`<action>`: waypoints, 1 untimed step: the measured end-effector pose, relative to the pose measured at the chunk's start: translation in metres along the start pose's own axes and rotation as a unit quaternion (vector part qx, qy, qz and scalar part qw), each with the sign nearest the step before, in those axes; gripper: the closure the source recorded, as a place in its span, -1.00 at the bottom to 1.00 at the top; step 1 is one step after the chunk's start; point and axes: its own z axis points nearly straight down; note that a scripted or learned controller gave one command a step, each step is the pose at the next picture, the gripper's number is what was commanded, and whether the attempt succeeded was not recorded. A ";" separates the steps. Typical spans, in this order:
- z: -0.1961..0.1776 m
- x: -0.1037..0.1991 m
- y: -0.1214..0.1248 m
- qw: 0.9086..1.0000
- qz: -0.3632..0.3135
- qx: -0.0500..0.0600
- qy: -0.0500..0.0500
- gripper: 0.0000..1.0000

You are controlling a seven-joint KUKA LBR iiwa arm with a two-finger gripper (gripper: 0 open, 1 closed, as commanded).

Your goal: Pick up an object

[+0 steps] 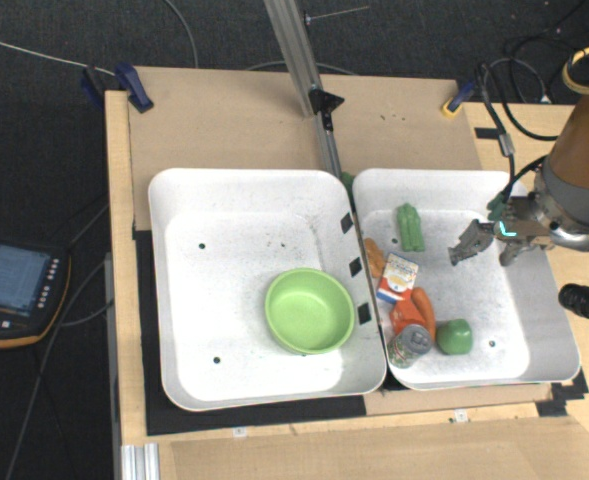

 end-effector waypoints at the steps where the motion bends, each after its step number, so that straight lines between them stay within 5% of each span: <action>1: 0.000 0.000 0.000 1.000 0.000 0.000 0.000 -1.00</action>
